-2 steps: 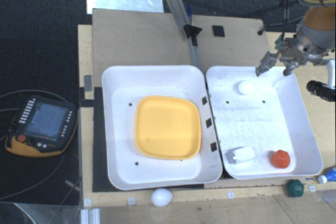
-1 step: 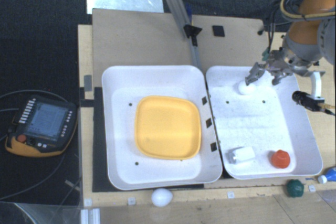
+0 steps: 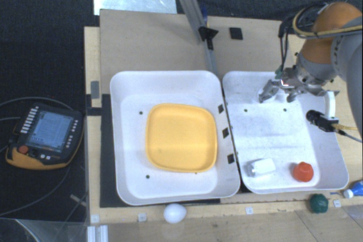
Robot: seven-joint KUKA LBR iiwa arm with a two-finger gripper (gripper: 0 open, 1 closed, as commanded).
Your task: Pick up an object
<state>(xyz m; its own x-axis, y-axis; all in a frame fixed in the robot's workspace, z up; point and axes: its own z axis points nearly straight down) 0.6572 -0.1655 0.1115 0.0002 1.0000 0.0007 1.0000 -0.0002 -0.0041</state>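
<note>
The claw [image 3: 279, 93] hangs over the right bin's [image 3: 283, 122] far edge, fingers apart and holding nothing; a red object [image 3: 303, 172] and a white block [image 3: 260, 166] lie near its front

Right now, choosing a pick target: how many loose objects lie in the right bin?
2: a white block near the front left corner of the right bin, and a red object toward its front right.
</note>
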